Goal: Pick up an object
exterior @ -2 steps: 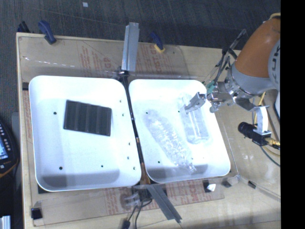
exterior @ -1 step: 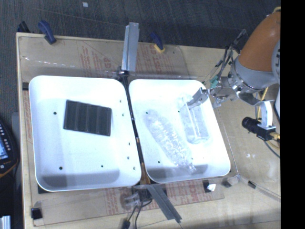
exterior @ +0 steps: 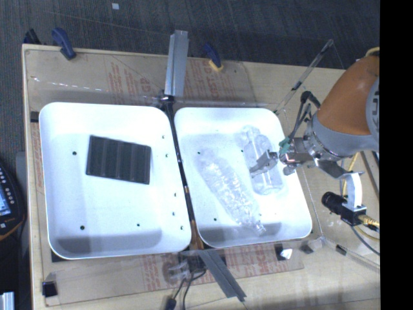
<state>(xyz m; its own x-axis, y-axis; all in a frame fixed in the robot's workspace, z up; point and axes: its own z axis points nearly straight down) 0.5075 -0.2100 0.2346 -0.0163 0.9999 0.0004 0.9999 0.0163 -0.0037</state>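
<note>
Hand (exterior: pixel 263 162): over the right bin (exterior: pixel 193 212), at a clear plastic bottle (exterior: pixel 258 148); grip cannot be told.
Left bin (exterior: pixel 58 237): dark ribbed pad (exterior: pixel 119 159).

Clear plastic bottle (exterior: pixel 229 189) is lying on its side in the right bin (exterior: pixel 193 173), running diagonally from upper left to lower right, cap end twd the bin's front right corner. 2nd clear crumpled plastic obj (exterior: pixel 261 160) is sitting just beside it, nr the right wall, its outline hard to make out.
</note>
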